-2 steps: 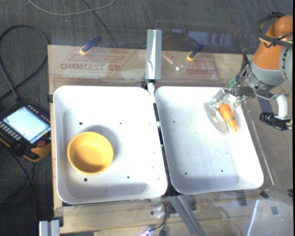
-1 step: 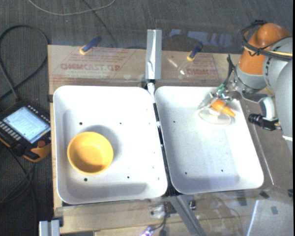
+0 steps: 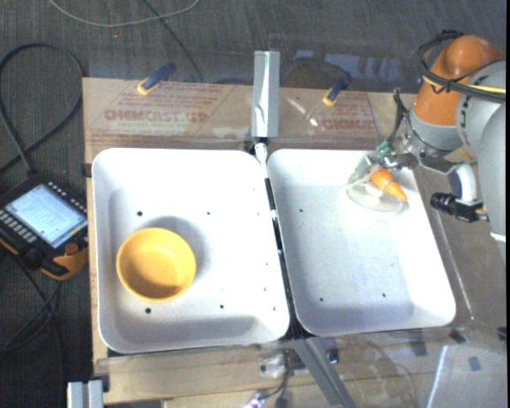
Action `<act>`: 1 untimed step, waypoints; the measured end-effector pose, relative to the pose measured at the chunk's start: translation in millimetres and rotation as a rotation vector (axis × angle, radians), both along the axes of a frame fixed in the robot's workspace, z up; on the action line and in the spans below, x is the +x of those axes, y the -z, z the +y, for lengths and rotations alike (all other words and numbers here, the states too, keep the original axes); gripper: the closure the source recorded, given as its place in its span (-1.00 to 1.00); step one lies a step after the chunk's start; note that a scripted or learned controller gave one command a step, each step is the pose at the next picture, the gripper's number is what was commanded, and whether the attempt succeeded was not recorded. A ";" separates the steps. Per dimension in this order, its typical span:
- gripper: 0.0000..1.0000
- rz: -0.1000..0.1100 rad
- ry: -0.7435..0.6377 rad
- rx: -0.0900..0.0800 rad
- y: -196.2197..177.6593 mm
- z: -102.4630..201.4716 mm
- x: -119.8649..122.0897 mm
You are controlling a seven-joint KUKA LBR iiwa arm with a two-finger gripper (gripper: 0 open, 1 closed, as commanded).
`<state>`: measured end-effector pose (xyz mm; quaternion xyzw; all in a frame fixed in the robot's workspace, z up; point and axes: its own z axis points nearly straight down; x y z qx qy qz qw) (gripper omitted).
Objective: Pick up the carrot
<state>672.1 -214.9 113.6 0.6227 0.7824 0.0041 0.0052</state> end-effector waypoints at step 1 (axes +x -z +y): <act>1.00 0.015 -0.074 0.000 -86.2 55.2 -3.5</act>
